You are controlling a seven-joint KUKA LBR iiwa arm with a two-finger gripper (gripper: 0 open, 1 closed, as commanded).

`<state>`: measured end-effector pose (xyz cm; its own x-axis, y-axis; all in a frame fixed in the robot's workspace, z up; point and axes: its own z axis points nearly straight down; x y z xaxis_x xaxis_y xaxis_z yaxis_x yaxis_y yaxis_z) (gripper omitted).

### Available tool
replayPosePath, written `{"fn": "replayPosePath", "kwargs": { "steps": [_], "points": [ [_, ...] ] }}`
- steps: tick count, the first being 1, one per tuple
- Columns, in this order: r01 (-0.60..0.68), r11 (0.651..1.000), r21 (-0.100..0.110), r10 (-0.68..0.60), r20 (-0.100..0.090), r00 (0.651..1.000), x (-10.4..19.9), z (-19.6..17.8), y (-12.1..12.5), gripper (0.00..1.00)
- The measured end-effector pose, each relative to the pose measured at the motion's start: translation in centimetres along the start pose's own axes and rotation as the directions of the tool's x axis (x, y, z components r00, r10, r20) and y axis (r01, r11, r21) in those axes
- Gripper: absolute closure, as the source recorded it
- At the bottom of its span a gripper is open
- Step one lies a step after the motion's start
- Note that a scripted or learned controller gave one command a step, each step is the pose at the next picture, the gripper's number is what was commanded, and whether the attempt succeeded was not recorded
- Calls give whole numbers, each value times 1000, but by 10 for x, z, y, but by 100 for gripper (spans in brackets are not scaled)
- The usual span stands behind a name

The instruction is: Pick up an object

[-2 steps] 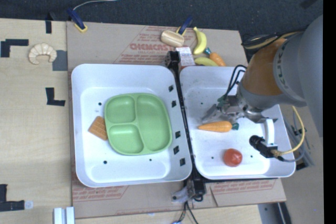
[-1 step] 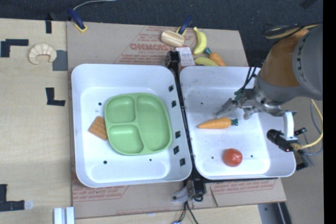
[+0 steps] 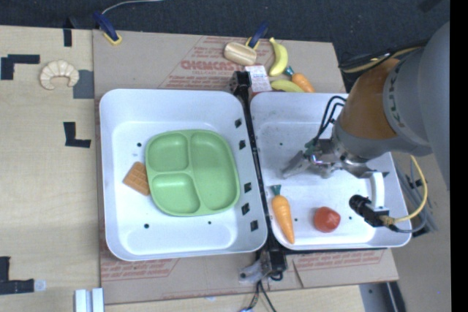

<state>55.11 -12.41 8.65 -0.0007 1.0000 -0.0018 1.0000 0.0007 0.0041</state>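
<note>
- Carrot (image 3: 282,218) is lying in the right bin (image 3: 292,113), just left of the red tomato (image 3: 327,219); I'm judging it light, stiff and smooth, best pinched across its thick middle.
- Gripper (image 3: 296,166) is hovering above the carrot with its fingers apart, holding nothing.

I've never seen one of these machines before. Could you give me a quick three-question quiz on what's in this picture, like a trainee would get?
1. True or false: the green plate sits in the left bin.
2. Which lies nearest the carrot? A) croissant B) tomato C) banana
3. Fill in: the end effector is over the ____ bin.

Key: 1 true; 2 B; 3 right.
</note>
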Motion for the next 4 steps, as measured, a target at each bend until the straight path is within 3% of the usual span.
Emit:
{"fn": "replayPosePath", "kwargs": {
  "steps": [1, 2, 3, 4],
  "points": [
    [-1, 1000, 4, 1, 1, 1000, -97, -65, 20, 0],
    [1, 1000, 5, -1, -2, 1000, -27, -62, 9, 0],
    [2, 1000, 6, -2, -3, 1000, 75, -136, -56, 0],
    [-1, 1000, 5, 1, -2, 1000, 28, -3, -49, 0]
  ]
}}
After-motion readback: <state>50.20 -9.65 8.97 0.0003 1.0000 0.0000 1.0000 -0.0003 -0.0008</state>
